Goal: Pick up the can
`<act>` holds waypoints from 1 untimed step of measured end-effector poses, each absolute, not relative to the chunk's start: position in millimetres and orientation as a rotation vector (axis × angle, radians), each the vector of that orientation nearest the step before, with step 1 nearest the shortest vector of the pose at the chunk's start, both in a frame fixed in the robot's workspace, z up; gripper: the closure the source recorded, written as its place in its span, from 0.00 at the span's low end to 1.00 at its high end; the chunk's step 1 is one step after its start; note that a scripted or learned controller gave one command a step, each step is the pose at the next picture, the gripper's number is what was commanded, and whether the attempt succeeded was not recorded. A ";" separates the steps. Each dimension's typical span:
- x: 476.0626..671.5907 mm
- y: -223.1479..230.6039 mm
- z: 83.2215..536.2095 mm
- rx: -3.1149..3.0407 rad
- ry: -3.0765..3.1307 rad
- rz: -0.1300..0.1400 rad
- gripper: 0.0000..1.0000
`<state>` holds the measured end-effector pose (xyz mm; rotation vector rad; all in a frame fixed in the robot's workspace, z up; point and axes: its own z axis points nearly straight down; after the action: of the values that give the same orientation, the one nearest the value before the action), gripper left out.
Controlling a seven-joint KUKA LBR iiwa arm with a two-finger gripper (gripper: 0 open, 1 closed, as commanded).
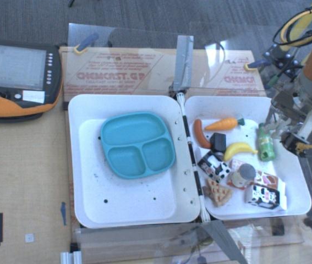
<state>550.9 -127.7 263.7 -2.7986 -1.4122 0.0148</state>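
Beside a curved yellow banana (239, 149), the round metal-topped can (244, 174).

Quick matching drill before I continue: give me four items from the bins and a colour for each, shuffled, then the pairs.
Things:
1. carrot
2. banana
3. divided plate
4. bottle

Colours:
A. green
B. orange
C. teal blue
D. yellow

Pairs: 1-B, 2-D, 3-C, 4-A

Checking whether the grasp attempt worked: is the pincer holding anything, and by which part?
Nothing is held. The pincer hangs beside the green bottle; the can lies apart in the right bin.
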 end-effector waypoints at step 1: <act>517.2 -77.0 257.0 -2.730 -1.543 0.010 1.00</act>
<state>517.2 -77.0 257.0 -2.7303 -1.5435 0.0098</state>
